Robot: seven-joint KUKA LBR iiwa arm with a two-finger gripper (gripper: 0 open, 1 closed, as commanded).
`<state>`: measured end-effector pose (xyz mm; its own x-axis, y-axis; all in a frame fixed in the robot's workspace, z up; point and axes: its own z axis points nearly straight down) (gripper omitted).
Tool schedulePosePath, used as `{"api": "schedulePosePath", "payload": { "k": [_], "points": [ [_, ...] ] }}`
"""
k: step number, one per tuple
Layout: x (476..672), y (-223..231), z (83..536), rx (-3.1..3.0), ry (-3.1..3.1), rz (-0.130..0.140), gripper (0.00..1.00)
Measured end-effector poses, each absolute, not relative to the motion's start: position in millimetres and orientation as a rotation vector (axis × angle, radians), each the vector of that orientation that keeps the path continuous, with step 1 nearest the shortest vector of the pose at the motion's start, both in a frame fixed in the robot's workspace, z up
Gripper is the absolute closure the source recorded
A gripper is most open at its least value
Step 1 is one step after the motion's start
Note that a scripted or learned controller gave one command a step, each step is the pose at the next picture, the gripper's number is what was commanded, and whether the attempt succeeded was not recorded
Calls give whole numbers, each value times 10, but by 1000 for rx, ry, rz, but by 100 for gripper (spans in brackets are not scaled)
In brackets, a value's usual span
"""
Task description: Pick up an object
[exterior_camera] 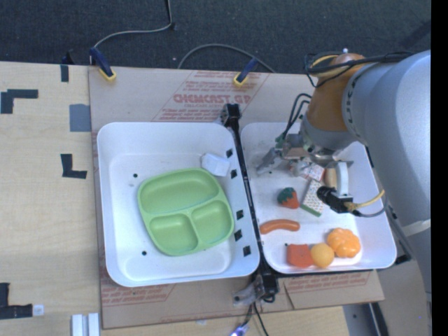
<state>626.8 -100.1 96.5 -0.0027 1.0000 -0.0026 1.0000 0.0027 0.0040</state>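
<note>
My gripper (271,159) is low over the far left part of the right bin (364,257), beneath the orange wrist band. A red toy strawberry with a green top (288,197) lies just in front of it, apart from it. Further forward are an orange sausage (279,225), a red block (299,255), a small orange ball (322,255) and an orange pepper (344,242). A white and green packet (313,202) lies beside the strawberry, partly under the arm. I see nothing held in the gripper.
The left bin (112,187) holds a green divided plate (185,211) and a small white object (215,164) by its far right corner. A black divider (241,180) separates the bins. The grey arm (399,131) covers the right bin's right side.
</note>
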Motion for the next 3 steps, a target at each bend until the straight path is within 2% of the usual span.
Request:
{"api": "schedulePosePath", "payload": {
  "k": [1,2,3],
  "points": [
    [5733,-1222,865,2219,2220,1,0],
    [5739,-1230,963,2217,2217,2,100],
    [5941,-464,1848,2218,2224,2,100]
  ]
}}
